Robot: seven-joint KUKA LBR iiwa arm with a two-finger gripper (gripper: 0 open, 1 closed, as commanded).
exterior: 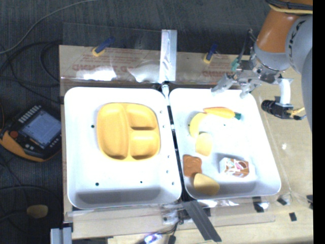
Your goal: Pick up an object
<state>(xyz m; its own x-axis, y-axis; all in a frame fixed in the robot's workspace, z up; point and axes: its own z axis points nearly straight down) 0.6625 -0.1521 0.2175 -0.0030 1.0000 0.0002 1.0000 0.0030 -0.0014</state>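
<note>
Both white bins, left bin (81, 182) and right bin (264, 151), appear as smooth moulded plastic with a soft sheen. The yellow divided tray (128, 131) in the left bin is glossy plastic. The bench (299, 156) looks like pale matt board, with clear crinkled plastic sheeting (117, 65) along its far edge. An upright metal strip (168, 55) between the bins has a brushed finish. The small carton (234, 167) shows printed paper; the gripper (238, 83) is bare metal.

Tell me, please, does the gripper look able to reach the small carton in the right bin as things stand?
Probably yes: the small carton lies apart from the other items, uncovered from above, while the gripper hovers over the right bin's far rim.
</note>
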